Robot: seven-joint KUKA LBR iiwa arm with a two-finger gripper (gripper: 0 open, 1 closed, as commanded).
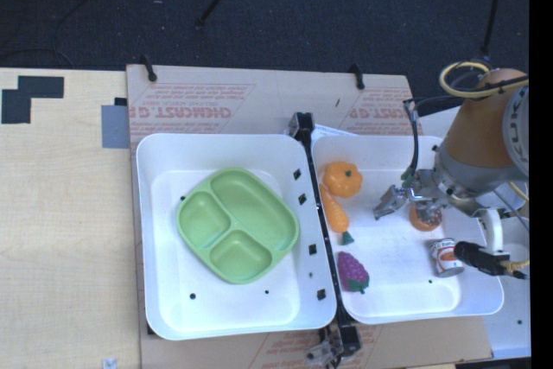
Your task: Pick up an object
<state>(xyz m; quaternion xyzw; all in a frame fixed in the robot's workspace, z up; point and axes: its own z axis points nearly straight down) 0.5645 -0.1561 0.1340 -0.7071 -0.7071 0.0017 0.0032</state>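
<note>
Two mirrored red "CHEMCRST" prints (pixel 185 111) on cardboard (pixel 259 95) behind white bins (pixel 164 151).

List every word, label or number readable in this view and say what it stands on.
"CHEMCRST" or similar, red print, upside down, partly blurred: on the cardboard behind the left bin.
More red print on the cardboard behind the right bin: too blurred to read.
Red print on the cardboard's front edge: too blurred.
Label on the small can: too small to read.
</note>
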